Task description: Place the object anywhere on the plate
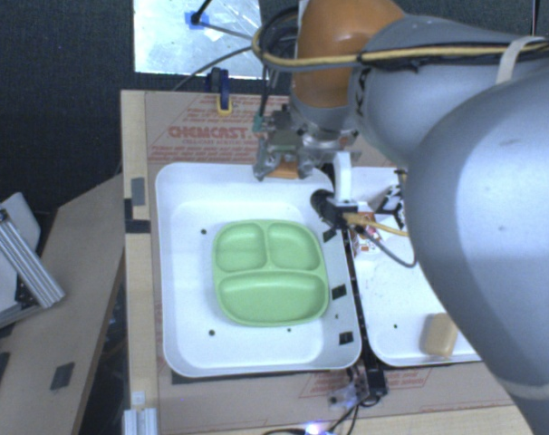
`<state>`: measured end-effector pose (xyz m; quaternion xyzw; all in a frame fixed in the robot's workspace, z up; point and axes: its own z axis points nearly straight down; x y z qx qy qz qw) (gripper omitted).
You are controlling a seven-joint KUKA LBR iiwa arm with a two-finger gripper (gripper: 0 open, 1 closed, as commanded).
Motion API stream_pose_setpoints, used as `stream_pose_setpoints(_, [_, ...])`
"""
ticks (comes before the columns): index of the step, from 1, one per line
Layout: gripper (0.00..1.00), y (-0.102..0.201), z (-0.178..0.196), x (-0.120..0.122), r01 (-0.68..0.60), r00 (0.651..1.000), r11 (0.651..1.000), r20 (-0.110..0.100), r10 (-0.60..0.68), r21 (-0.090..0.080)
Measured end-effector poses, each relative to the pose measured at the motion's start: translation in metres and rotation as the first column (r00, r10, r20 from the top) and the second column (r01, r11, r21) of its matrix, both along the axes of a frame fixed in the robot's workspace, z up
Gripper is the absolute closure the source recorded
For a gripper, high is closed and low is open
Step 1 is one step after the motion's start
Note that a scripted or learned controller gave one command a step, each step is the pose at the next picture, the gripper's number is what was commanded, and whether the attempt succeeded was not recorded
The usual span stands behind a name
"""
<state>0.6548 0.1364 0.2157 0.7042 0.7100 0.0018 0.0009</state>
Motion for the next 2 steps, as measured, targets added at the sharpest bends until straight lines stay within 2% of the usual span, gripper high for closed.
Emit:
stream_pose_setpoints(1, [1.00, -0.0035, 0.0201, -0.0049, 0.002, 1.000, 1.000, -0.001, -0.002, 0.000])
stream_pose_setpoints(2, [0.00, -0.0034, 0.0192, -0.0049, 0.001, 1.000, 1.000, -0.002, -0.001, -0.001])
